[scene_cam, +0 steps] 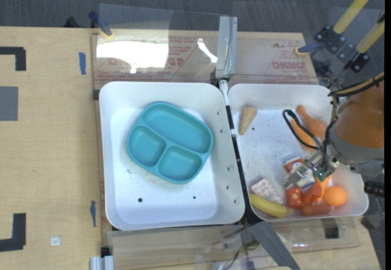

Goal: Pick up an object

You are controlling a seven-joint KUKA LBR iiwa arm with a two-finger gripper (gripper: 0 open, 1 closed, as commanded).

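My gripper (pixel 303 173) is low in the right bin (pixel 278 94), over a cluster of food items at its near right corner. Right under and beside it lie a red strawberry-like piece (pixel 294 197), an orange block (pixel 316 189) and an orange ball (pixel 335 196). A yellow banana (pixel 269 205) rests along the bin's front wall. Next to it is a speckled pink wafer (pixel 265 188). A carrot (pixel 311 122) lies further back, and a tan bread cone (pixel 247 119) lies near the divider. I see nothing lifted by the gripper.
The left bin (pixel 116 101) holds a teal divided plate (pixel 169 142). The arm with its orange band (pixel 361 123) comes in over the right bin's right wall. A black cable loop (pixel 293 128) hangs beside the carrot. A clear sheet (pixel 159 49) stands behind the bins.
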